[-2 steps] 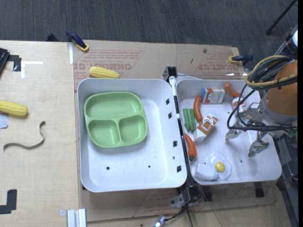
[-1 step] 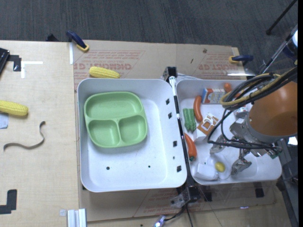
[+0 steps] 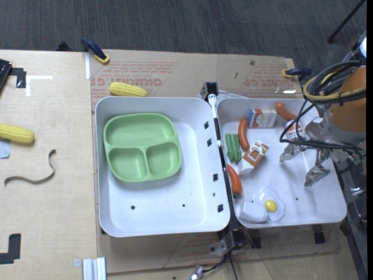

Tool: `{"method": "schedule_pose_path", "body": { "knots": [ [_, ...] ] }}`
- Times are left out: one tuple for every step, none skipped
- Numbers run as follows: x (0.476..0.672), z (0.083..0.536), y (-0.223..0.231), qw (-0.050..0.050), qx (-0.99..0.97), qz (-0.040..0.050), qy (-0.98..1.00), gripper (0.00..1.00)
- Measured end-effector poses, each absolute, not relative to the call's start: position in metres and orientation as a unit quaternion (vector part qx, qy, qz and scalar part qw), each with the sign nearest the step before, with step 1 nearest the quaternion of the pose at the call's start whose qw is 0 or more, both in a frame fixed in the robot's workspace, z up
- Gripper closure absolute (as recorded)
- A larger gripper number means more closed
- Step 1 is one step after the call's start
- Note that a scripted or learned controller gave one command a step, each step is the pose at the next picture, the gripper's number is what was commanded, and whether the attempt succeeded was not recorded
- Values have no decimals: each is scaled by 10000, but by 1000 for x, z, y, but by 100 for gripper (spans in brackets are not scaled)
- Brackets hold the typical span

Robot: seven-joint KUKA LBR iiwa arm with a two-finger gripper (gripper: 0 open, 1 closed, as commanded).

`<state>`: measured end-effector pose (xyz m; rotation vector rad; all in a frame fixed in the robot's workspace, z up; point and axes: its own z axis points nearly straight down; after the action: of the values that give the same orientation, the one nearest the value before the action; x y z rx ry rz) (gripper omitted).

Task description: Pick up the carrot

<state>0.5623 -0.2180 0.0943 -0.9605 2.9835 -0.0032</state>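
I'm looking at a robotics lab — a plywood bench (image 3: 46, 214) on grey carpet (image 3: 175, 10). A clamp (image 3: 95, 49) pins cardboard (image 3: 175, 74) down, and plastic toy corn (image 3: 128, 89) lies about.

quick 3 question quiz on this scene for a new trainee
1. True or false: the hand holds the carrot.
2. Where does the green plate lie? A: left bin. B: right bin. C: bare bench.
3. Fill in: ___ corn cobs lie outside the bins.

Key: 1. False: the hand hangs open, apart from the carrot. 2. A. 3. Two.
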Motion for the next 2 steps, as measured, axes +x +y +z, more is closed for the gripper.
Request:
{"method": "schedule_pose_path", "body": {
  "knots": [
    [519, 92, -120, 19, -2723, 7, 9622, 0],
    [494, 98, -189, 26, -3498, -5, 9368, 0]
  ]
}}
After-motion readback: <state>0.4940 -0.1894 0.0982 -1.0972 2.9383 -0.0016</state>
